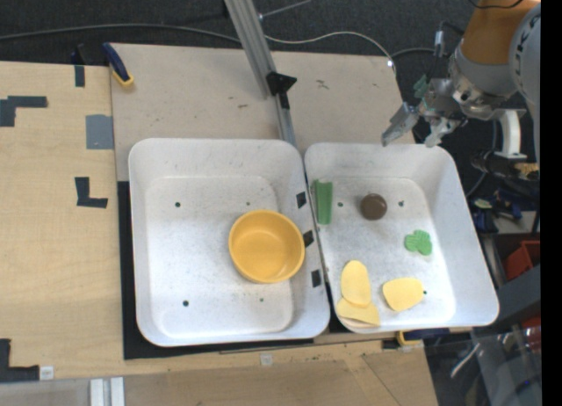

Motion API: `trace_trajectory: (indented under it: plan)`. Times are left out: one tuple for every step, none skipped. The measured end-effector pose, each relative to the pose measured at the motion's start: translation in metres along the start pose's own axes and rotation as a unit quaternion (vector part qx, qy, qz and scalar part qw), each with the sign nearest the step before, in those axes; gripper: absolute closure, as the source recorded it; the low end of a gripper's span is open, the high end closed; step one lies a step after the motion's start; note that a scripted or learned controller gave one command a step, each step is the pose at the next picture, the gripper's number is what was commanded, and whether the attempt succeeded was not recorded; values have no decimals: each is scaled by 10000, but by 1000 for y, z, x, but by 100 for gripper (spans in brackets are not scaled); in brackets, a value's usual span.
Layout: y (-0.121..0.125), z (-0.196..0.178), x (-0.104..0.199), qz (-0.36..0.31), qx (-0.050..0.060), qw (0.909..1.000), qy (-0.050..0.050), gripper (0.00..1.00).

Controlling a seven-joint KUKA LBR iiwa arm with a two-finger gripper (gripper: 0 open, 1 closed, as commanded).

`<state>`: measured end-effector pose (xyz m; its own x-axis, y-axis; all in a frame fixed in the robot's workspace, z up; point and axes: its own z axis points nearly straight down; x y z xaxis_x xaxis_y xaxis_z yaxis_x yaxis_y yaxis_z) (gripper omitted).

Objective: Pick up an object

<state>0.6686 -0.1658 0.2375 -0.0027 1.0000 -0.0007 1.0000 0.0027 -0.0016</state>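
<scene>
My gripper [414, 130] hangs over the far rim of the right bin [443, 163], its two fingers spread apart with nothing between them. In that bin lie a green stick [323, 202] at the left wall, a brown ball [373, 206] near the middle, a small green piece [419, 242] to the right, and pale yellow flat pieces [356, 284] [402, 293] near the front. A yellow bowl [266, 245] sits upright in the left bin [167, 220]. The gripper is well above and behind all of these.
A grey metal pole [255, 35] slants up from between the bins at the back. A blue and yellow tool [117, 64] lies on the far left of the bench. Cables and gear crowd the right side beyond the bin.
</scene>
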Motion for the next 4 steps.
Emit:
trace_trajectory:
  plan:
    - [0, 0, 0, 1, 2, 10000, -3, 0]
    - [-2, 45, -4, 4, 17, 10000, -1, 0]
    - [-4, 110, -4, 3, 30, 10000, 3, 0]
    - [-4, 152, -3, -3, 7, 10000, -5, 0]
